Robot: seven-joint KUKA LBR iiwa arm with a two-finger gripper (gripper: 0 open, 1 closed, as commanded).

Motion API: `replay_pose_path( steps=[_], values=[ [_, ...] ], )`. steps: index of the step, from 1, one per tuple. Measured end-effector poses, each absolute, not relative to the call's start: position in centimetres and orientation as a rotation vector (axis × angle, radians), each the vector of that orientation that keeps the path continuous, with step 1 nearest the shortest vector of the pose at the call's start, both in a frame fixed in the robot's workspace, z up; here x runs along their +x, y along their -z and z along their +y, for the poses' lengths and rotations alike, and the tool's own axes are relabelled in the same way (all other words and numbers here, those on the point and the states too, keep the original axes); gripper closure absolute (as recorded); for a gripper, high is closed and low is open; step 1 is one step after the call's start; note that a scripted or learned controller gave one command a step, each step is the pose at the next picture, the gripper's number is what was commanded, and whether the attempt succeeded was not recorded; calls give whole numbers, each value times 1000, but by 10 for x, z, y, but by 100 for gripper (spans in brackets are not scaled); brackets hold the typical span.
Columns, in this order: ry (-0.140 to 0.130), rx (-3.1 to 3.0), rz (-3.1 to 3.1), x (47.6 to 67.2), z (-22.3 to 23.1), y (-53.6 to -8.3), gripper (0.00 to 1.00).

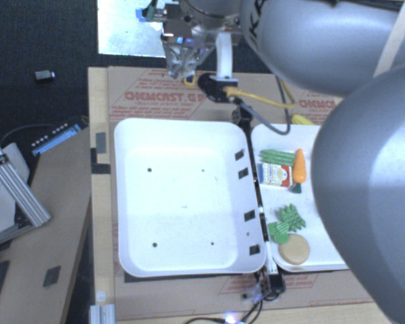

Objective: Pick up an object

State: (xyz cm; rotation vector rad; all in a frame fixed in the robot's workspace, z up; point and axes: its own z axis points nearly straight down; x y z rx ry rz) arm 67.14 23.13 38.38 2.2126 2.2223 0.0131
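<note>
Jaws: cannot tell their state; the metal two-finger gripper (183, 69) hangs at upper centre, above the shallow white left bin (131, 137).

Left bin (182, 248) open, right bin (324, 263) crowded, arm (364, 113) overhanging it

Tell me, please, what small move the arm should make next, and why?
Probably swing the gripper toward the right bin: it hangs above the bench beyond the left bin, while the carrot, carton and green toy all lie in the right one.
</note>
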Motion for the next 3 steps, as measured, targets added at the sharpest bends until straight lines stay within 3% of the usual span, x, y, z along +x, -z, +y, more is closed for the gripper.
replay_pose_path(
  steps=[1,2,3],
  values=[
    [26,2226,2231,568,227,-254,100],
    [-19,2212,2221,655,234,-329,100],
    [19,2225,2227,645,233,-147,100]
  ],
)
